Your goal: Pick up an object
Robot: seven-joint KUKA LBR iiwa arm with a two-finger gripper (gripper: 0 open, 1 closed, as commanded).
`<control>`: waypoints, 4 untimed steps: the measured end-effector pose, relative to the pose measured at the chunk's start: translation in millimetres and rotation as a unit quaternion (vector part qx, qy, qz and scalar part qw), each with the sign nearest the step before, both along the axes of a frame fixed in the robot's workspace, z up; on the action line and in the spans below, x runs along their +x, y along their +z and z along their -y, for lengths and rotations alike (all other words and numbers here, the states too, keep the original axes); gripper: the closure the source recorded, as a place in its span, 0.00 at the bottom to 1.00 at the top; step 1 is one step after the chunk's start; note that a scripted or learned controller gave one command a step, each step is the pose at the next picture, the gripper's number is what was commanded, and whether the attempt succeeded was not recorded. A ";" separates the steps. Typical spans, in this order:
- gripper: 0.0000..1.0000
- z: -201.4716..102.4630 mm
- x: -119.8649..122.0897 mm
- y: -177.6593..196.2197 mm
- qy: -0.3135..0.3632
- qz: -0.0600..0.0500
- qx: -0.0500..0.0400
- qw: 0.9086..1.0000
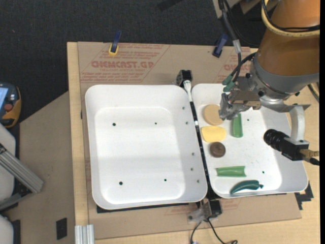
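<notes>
Hovering low over the far end of the right bin (299,179), the end effector (231,108) hung just above a cluster of small things, and whether it was spread or pressed together could not be told from this slanted view. Nothing showed in its grip, so the step in hand looked like the approach, with the pick itself not yet made.

Closest to it lay a tan round disc (213,114), partly tucked under its left side, and an upright green stick (237,126) just below its tip. Either seemed the likely target. The next move would call for a short, straight descent centred on one of them, then a close and a lift; the disc lay flat and might be hard to pinch, while the narrow stick would probably suit a two-finger grasp better.

Just nearer the camera sat a yellow block (213,133), almost touching the disc, and beside it a small brown puck (218,149). Further toward the near rim rested a flat green bar (230,171) and a curved dark green piece (246,187), well apart from the tool. The left bin (96,151) stood alongside on the tabletop (76,75).
</notes>
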State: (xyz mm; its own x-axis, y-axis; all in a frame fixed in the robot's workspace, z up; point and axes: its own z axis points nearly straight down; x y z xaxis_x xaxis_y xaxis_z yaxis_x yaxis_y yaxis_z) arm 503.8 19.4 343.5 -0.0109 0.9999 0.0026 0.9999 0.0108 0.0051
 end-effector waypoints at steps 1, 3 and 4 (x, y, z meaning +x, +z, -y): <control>1.00 -39.8 -10.7 7.0 -0.003 -0.001 -0.001 1.000; 1.00 -97.4 -13.7 -3.8 -0.003 -0.002 0.000 1.000; 1.00 -53.9 -23.7 110.3 -0.007 0.005 0.000 1.000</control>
